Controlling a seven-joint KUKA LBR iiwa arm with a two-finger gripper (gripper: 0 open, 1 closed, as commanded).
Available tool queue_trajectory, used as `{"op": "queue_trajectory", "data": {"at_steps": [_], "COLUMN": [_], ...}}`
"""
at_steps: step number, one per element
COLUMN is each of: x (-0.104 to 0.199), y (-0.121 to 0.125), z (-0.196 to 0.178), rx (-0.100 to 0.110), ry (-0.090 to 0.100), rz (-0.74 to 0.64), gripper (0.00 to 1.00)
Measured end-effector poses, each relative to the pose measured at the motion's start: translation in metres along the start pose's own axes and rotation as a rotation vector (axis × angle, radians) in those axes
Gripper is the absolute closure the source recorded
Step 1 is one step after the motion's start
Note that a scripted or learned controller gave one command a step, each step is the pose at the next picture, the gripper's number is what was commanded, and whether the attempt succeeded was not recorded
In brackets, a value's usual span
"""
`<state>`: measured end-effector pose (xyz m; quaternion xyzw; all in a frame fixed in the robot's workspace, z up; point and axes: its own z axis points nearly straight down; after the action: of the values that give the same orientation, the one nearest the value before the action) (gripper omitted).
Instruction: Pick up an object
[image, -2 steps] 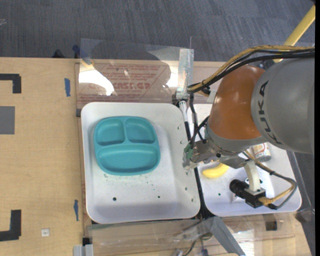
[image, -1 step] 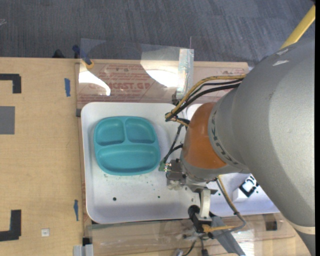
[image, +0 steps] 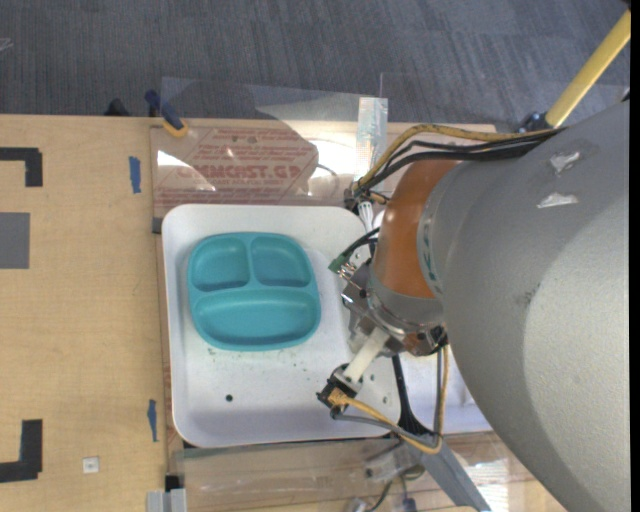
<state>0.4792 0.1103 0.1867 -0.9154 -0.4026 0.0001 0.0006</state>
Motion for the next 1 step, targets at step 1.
{"op": "queue_trajectory", "data": {"at_steps": [1], "x": [0.0358], "y": [-0.034], "z": [-0.0111], "rx": [0.001], "ry": [-0.003], "rz": [0.335], "gripper": [1.0]}}
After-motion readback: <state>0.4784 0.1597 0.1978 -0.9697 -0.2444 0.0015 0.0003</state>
